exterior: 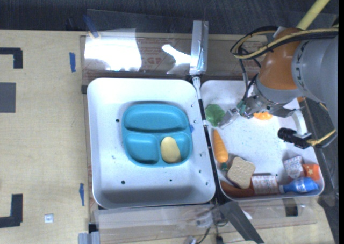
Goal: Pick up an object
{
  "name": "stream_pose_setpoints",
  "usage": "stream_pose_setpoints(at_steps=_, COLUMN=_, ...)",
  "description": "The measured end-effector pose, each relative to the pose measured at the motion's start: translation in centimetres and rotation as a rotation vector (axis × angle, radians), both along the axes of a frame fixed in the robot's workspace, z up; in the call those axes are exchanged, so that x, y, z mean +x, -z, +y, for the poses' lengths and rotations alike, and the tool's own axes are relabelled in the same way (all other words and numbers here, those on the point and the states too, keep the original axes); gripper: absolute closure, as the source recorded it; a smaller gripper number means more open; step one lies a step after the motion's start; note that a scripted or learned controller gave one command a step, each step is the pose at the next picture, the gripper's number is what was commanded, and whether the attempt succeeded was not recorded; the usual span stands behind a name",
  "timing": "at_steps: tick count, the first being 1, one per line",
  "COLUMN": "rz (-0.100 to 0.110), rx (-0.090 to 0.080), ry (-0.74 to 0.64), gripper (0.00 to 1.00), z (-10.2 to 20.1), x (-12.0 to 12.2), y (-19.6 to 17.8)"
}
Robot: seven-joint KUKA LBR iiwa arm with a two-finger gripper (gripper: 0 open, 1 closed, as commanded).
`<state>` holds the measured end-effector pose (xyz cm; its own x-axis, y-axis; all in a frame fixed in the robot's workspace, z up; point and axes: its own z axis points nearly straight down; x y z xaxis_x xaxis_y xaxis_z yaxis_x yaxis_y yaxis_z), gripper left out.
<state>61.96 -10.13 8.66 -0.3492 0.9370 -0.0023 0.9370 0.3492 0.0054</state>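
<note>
Fingers (244,109) hang low over the upper part of the right bin (269,146), pointing toward its left wall, and whether they stand apart or together I cannot tell, since the wrist and cables crowd them; nothing shows between them. Nearest candidates lie on either side: a green leafy piece (214,114) just to the left of the fingers against the bin wall, and a small orange piece (262,115) just to their right, partly under the wrist. Below and left of the fingers lies a carrot (220,148), its long axis running away from them toward the near rim, with a slice of bread (239,171) beyond it. I judge the green piece the likeliest target, needing only a short shift leftward.
</note>
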Motion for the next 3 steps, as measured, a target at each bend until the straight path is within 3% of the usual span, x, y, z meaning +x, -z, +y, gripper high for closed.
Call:
stream_pose_setpoints(at_steps=1, rz=-0.010, rx=-0.002, ry=-0.002, gripper=1.00, z=0.0, x=0.3, y=-1.4)
stream_pose_setpoints(at_steps=2, rz=0.000, rx=-0.004, ry=0.124, gripper=1.00, z=-6.9, x=-7.4, y=-0.1)
stream_pose_setpoints(at_steps=3, rz=-0.002, rx=-0.002, ry=0.100, gripper=1.00, z=-6.3, x=-4.8, y=-0.1)
